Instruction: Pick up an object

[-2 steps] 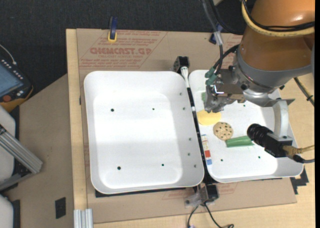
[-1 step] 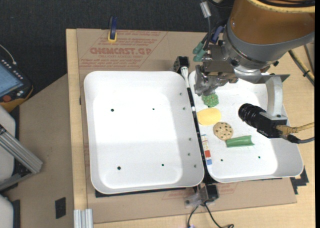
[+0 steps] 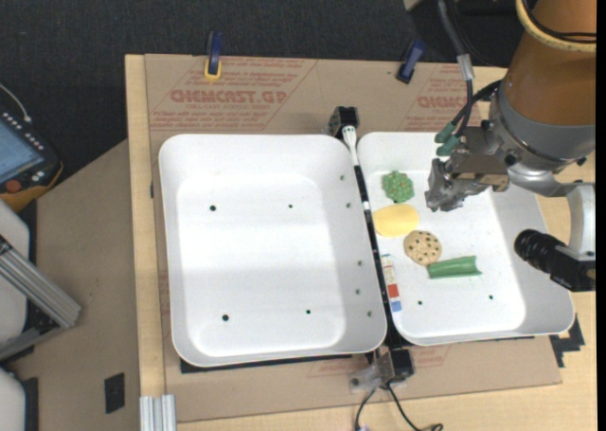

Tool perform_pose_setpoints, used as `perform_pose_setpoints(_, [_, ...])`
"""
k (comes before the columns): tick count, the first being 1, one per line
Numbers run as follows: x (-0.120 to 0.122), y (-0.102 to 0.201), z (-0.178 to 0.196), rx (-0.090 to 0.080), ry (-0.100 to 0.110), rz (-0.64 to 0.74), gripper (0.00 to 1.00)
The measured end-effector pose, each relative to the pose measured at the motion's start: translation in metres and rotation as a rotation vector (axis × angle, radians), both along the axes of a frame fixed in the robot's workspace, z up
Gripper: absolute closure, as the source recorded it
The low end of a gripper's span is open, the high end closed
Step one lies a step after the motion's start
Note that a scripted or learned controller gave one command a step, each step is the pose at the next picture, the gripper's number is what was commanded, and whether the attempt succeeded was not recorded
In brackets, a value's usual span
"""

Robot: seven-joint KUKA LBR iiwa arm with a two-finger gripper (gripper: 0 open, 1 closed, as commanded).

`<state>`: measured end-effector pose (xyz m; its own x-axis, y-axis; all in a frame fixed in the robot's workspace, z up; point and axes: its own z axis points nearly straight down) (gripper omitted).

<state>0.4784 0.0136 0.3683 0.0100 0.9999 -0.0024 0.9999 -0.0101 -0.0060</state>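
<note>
In the right bin (image 3: 502,311) lie a green broccoli-like piece (image 3: 398,186), a yellow oval piece (image 3: 395,220), a round speckled cookie (image 3: 422,247) and a green flat stick (image 3: 453,268). My gripper (image 3: 441,197) hangs just right of the broccoli piece and above the yellow piece, with its dark fingers pointing down. I see nothing between them.
The left bin (image 3: 189,259) sits beside the right one, with a black strip (image 3: 361,194) along the shared edge. A red, white and blue marker-like item (image 3: 390,287) lies near that edge. Blue clamps (image 3: 410,61) hold the cardboard base at the back.
</note>
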Motion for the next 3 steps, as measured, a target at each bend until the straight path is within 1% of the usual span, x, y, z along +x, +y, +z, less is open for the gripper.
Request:
perform_pose_setpoints(1, [0.025, 0.041, 0.013, 0.002, -0.011, 0.014, 1.0])
perform_pose_setpoints(2, [0.0, -0.008, 0.003, 0.002, -0.003, 0.005, 1.0])
perform_pose_setpoints(3, [0.016, 0.046, 0.006, 0.003, -0.009, 0.016, 1.0])
